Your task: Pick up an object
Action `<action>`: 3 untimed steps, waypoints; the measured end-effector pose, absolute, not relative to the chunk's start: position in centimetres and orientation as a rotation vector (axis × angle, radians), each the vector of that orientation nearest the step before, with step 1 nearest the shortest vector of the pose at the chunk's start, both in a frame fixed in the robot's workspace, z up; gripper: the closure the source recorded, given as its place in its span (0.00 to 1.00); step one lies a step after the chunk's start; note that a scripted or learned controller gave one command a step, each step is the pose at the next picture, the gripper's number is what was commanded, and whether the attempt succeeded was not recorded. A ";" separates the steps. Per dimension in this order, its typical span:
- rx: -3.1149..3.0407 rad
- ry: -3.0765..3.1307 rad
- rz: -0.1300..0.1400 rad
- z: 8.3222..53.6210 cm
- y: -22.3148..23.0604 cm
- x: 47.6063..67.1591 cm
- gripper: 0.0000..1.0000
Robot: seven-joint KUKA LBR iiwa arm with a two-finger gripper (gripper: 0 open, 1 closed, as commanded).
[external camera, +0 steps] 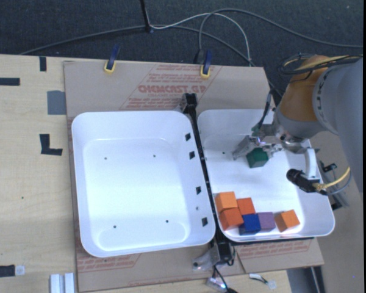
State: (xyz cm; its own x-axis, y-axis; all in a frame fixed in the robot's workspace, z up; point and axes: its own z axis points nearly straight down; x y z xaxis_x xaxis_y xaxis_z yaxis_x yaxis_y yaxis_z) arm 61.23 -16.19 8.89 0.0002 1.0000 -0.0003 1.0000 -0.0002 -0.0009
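Observation:
My gripper (pixel 257 153) hangs over the upper middle of the right bin (pixel 311 224), below the arm's orange band. A small green block (pixel 256 159) sits between its two grey fingers (pixel 241 150), and the gripper is shut on it. Near the front of the same bin lies a cluster of blocks: two orange ones (pixel 226 200) (pixel 287 220), a red one (pixel 246 206), a blue one (pixel 251 223) and a purple one (pixel 266 220). The gripper stands well behind this cluster.
The left bin (pixel 85 163) sits beside the right one, with a black divider (pixel 198 163) between them. The arm's grey body (pixel 341 115) covers the right bin's far right side. Cables (pixel 219 23) run across the dark floor behind the bench.

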 end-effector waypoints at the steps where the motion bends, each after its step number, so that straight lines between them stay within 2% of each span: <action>1: -2.221 -2.223 0.000 10.0 -16.2 61.3 1.00; 2: -2.149 -2.292 0.000 12.4 -17.0 62.7 1.00; 3: -2.215 -2.233 -0.006 19.2 -6.9 59.0 1.00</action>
State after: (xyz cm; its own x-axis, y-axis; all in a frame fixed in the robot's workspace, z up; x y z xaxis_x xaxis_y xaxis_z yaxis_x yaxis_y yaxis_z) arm 59.03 -6.86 19.24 -0.0082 1.0000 0.0005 1.0000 0.0082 0.0051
